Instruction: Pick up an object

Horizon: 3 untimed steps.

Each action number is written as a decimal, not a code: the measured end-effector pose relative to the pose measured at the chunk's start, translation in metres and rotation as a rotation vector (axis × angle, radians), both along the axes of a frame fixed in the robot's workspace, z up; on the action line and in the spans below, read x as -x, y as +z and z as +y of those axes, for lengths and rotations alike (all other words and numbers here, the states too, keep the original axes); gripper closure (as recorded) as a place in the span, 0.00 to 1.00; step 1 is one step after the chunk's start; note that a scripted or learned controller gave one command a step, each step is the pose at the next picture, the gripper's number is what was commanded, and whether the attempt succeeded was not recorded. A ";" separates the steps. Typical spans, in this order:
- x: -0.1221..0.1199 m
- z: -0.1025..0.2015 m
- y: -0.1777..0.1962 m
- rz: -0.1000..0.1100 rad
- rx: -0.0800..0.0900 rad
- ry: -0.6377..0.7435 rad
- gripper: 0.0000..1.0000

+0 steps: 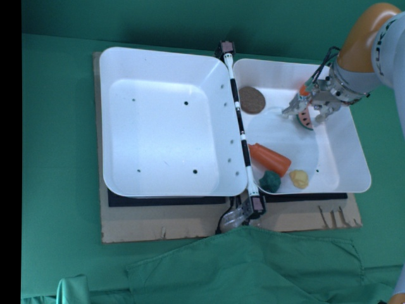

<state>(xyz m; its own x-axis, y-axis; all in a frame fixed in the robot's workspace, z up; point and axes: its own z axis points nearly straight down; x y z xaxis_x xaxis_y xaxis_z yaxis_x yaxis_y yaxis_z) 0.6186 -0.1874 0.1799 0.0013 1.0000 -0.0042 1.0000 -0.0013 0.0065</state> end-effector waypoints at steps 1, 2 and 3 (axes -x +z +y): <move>-0.002 -0.003 0.020 -0.017 0.007 -0.004 1.00; 0.000 0.006 0.076 -0.003 -0.001 -0.016 1.00; -0.008 0.009 0.126 -0.005 -0.001 -0.028 1.00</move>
<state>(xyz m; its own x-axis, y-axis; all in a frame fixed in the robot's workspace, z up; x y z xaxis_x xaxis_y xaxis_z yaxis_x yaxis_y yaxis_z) 0.6262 -0.1786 0.3057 0.0294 0.9996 -0.0035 0.9995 -0.0294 0.0111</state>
